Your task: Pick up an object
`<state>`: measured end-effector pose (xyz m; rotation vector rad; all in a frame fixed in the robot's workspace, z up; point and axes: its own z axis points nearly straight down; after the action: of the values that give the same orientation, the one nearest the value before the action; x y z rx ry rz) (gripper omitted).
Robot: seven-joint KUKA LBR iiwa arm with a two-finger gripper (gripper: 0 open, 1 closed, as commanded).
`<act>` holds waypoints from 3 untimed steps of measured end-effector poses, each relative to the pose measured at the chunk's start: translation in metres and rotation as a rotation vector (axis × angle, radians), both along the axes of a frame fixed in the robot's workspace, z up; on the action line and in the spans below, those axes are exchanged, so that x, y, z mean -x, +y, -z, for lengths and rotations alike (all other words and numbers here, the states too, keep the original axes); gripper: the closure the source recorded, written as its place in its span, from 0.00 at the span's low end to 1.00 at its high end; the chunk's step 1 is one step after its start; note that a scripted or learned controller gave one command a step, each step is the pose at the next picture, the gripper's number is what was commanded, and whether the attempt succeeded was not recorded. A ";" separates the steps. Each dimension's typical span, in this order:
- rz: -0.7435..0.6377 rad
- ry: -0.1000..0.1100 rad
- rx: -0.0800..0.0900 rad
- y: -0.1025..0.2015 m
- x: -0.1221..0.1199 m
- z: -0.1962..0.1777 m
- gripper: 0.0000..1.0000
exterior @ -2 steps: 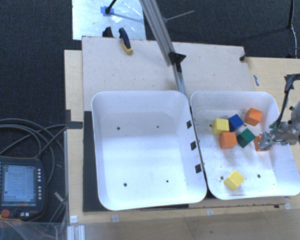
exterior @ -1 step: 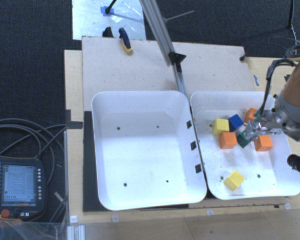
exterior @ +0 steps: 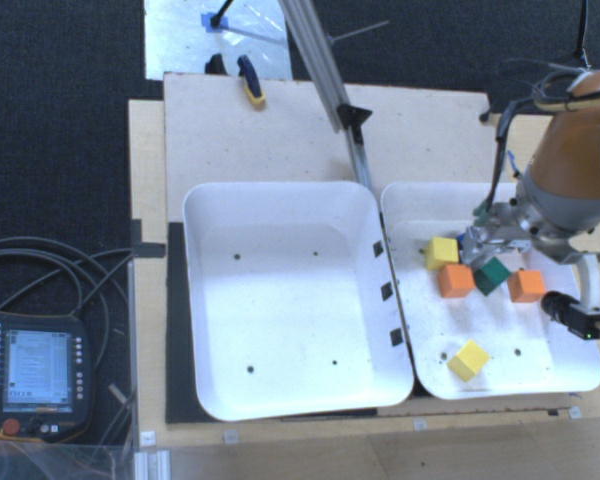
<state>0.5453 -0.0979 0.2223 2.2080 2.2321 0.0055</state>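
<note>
The right white bin (exterior: 580,368) holds several small blocks. A yellow block (exterior: 441,252) lies at its upper left, with an orange block (exterior: 456,280) just below it. A dark green block (exterior: 492,275) sits between that one and a second orange block (exterior: 526,285). Another yellow block (exterior: 469,359) lies apart near the bin's front. My gripper (exterior: 488,242) hangs low over the cluster, right above the green block and beside the upper yellow one. The arm's orange band (exterior: 578,158) rises to the right, and the wrist hides part of the bin's right side.
The left white bin (exterior: 280,218) stands beside the right one, their rims touching. A slanted metal pole (exterior: 315,48) runs down to the gap between the bins. A teach pendant (exterior: 35,368) with cables lies off the bench at left. Small clamps (exterior: 250,80) rest at the bench's back.
</note>
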 end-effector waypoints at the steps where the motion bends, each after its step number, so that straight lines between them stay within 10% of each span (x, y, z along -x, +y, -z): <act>1: 0.000 -0.001 0.000 0.043 -0.029 -0.008 1.00; 3: 0.000 -0.001 -0.001 0.137 -0.067 -0.033 1.00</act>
<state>0.6122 0.0392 0.2550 2.2080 2.2316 0.0079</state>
